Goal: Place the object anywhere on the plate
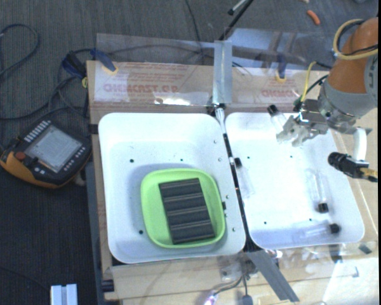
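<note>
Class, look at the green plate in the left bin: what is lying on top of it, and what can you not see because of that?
A dark ridged block lies on the green plate, inside the left bin. It hides the plate's middle; the rim shows around it.

The two bins (pixel 124 145) look like smooth, faintly glossy white plastic. The green plate (pixel 151 192) is matt plastic, and the dark ribbed block (pixel 187 210) on it looks dull and rubbery. The gripper (pixel 296 131) is pale metal.
</note>
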You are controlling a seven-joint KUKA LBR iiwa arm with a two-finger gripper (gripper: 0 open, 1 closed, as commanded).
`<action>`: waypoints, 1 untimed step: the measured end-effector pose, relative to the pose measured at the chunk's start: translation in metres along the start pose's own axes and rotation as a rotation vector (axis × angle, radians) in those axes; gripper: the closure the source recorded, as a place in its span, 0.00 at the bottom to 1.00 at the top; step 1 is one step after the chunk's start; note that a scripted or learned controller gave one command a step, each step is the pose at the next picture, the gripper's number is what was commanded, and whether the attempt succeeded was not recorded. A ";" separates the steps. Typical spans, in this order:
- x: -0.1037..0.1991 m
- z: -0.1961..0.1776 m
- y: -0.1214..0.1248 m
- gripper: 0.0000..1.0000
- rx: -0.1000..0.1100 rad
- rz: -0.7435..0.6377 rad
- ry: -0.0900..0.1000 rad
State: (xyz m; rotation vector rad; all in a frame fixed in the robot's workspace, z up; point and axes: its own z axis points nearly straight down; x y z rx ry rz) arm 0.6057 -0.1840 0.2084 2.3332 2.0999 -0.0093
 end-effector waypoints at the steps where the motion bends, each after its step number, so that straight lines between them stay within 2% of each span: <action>1: 0.000 0.000 0.000 0.00 0.000 0.000 0.000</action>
